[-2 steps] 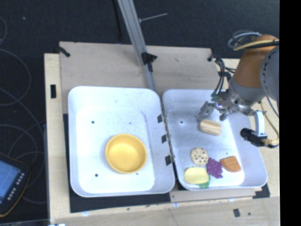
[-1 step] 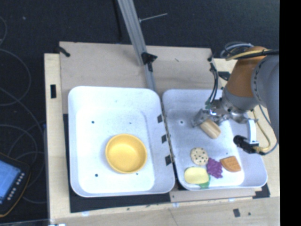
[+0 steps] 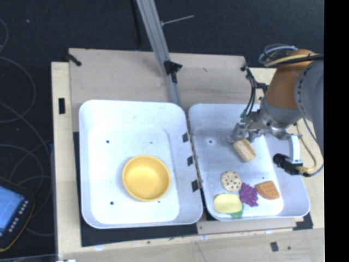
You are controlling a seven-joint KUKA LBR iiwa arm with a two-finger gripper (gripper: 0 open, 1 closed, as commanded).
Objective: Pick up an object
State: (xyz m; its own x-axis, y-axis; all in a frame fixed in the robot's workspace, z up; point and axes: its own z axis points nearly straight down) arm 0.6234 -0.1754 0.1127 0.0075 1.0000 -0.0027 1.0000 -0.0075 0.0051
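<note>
Gripper (image 3: 245,137) low in right bin (image 3: 210,119), touching top of tan log (image 3: 245,150) slanting down-right just under it; open or pinching, cannot tell.

There are no words, numbers or signs here that can be read. The small screen (image 3: 10,209) at the left edge glows blue, but anything on it is too tiny and blurry to make out.
</note>
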